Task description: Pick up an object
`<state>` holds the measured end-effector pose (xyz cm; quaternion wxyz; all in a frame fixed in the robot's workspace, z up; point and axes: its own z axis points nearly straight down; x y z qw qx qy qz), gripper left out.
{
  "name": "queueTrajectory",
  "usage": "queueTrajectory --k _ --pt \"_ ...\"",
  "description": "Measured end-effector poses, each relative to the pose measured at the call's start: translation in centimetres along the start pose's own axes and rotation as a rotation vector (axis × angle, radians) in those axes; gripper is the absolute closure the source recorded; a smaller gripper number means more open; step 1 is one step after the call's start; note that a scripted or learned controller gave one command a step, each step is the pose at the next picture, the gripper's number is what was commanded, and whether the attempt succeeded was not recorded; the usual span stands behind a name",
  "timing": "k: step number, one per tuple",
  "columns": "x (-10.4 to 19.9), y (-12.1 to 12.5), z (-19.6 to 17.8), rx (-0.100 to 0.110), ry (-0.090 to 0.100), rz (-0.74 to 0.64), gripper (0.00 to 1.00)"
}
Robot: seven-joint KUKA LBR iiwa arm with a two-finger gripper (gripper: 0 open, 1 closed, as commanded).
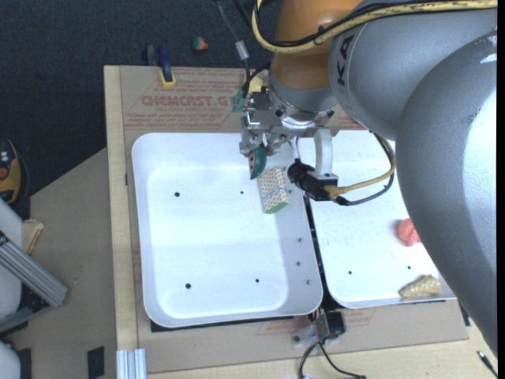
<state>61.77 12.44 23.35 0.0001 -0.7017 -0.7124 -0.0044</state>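
Two white bins, three objects: patterned block, pink lump, tan piece, hand grip unclear.

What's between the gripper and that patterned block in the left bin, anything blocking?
Nothing visible. The gripper sits at the upper right of the left bin, directly above the patterned block, whose top end reaches up to the gripper. No other object lies near it there; whether it is gripped, I cannot tell.

Dotted beige block, white bins
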Motion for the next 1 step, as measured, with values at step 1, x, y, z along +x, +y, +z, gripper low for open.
queueTrajectory --k 1 --pt "-8.88 0.62 -14.54 -0.014 -0.009 0.022 1.0"
